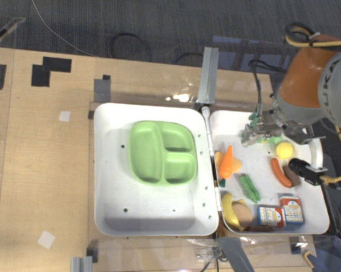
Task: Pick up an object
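Gripper poised over the far end of the right bin, low above a small green item that I can barely make out beneath it. Whether it is released or clenched, I cannot tell from my seat; the metal parts blur together against the white floor.

By my reading, the pick has not happened yet: nothing is visibly lifted, and every toy lies on the bin floor. A yellow lemon sits just beside the gripper, a red sausage nearer me, a carrot and a green pod toward the divider, a banana, a potato and two small boxes along the near wall. The left bin carries a green divided tray.

Closing, lifting and clearing the wall all remain. The arm's orange band is cut off at the edge, and a black fitting hides part of the right wall.
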`<state>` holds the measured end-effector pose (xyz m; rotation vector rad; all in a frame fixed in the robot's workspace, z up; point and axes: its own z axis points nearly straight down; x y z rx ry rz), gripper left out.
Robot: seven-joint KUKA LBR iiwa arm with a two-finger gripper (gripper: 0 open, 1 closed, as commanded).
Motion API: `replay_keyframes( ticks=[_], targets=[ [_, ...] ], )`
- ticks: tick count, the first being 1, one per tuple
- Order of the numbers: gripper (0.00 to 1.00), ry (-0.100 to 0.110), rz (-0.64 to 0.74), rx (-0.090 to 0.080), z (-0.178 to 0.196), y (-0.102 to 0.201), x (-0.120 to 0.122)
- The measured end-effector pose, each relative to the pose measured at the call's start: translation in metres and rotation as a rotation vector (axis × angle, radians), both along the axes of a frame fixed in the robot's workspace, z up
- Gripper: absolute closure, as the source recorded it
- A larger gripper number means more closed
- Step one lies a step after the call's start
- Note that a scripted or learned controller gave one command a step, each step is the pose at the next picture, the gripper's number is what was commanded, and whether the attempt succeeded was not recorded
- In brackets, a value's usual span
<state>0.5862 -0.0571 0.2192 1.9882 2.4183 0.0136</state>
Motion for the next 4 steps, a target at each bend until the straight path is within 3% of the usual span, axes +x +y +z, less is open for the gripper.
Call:
replay_keyframes(
  ticks=[1, 2, 3, 4],
  targets=[
    [0.0, 0.009, -0.003, -0.001, -0.004, -0.002, -0.002],
    [0.0, 0.004, -0.127, 0.001, -0.122, -0.028, 0.003],
    [0.0, 0.0, -0.248, 0.002, -0.13, -0.027, -0.042],
    [1.0, -0.008, -0.242, 0.0, -0.117, -0.027, -0.04]
  ],
)
